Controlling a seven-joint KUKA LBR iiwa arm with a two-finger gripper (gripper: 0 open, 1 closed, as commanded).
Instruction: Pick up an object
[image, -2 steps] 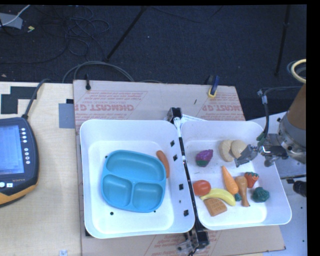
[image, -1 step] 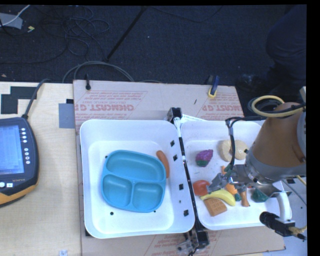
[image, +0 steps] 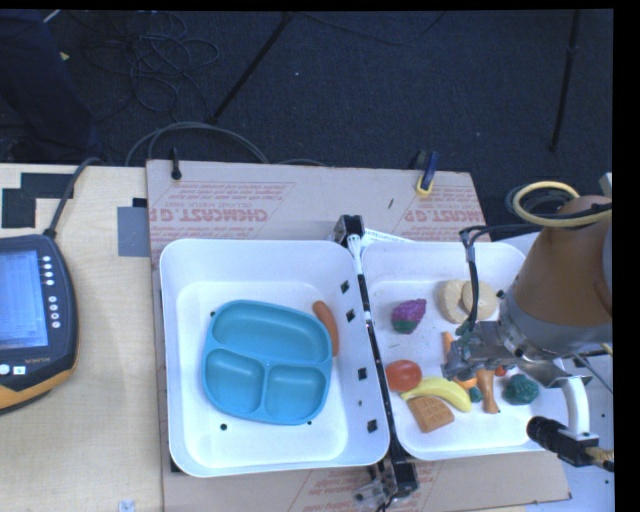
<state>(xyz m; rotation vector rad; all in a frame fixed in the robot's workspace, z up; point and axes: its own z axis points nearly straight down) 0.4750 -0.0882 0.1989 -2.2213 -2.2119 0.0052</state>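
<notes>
white right bin (image: 420, 262), gripper (image: 468, 357) near banana (image: 440, 391)

Brightness: even and moderate over the two white bins (image: 180, 300); the floor (image: 300, 80) behind is dark.
Glare: the bin walls look slightly washed out.
Shadows: soft and short, under the blue tray (image: 268, 362).
Sharpness: generally soft; the small food items are grainy.
Colour: cool bluish cast.

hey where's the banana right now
In the camera view the banana lies in the right bin, toward its front, just right of the red tomato and just above the waffle piece.
</notes>
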